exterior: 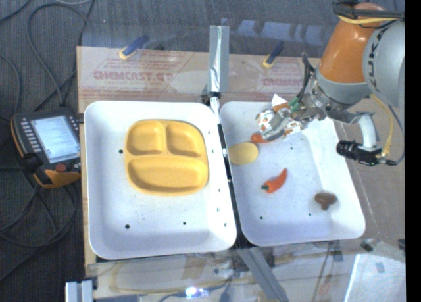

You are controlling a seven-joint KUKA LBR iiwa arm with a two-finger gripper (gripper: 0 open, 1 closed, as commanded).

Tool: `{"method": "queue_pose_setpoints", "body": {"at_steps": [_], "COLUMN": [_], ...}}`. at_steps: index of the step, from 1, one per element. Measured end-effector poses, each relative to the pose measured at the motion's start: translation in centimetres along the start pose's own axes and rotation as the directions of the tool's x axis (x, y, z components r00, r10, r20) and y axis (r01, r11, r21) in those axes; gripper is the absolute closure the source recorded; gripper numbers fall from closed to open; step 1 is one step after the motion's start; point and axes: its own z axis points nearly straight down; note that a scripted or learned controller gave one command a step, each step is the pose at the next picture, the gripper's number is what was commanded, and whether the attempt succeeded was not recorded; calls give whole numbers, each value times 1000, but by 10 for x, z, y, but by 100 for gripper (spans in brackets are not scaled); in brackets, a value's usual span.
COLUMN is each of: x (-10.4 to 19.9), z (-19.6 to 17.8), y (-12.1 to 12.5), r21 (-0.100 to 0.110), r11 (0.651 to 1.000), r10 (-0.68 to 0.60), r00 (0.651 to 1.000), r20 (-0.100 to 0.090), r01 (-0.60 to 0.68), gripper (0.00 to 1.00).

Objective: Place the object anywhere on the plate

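The tool [284,123] hangs low over the far left part of the right bin [342,225], among a small cluster of white and orange-red pieces [264,122]; whether it is open, shut or gripping one of them I cannot tell, since the view there is cluttered. The likeliest object for the task lies in that bin: a pale yellow rounded piece [243,153] by the left wall, a glossy orange-red carrot-shaped piece [276,181] in the middle, and a small brown mushroom-like lump [325,199] nearer right. The plate [167,156] is yellow moulded plastic with three shallow compartments, lying in the left bin [105,228]. A good move would lift clear of the divider between the bins, then lower over a broad compartment.
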Motion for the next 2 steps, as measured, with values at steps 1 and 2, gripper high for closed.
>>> {"method": "queue_pose_setpoints", "body": {"at_steps": [1, 2], "x": [112, 173], "z": [-10, 14], "y": [63, 54], "r21": [15, 2], "r11": [982, 1000], "r10": [186, 11], "r00": [982, 1000], "r20": [0, 1], "r01": [-186, -11], "gripper": [100, 100]}}
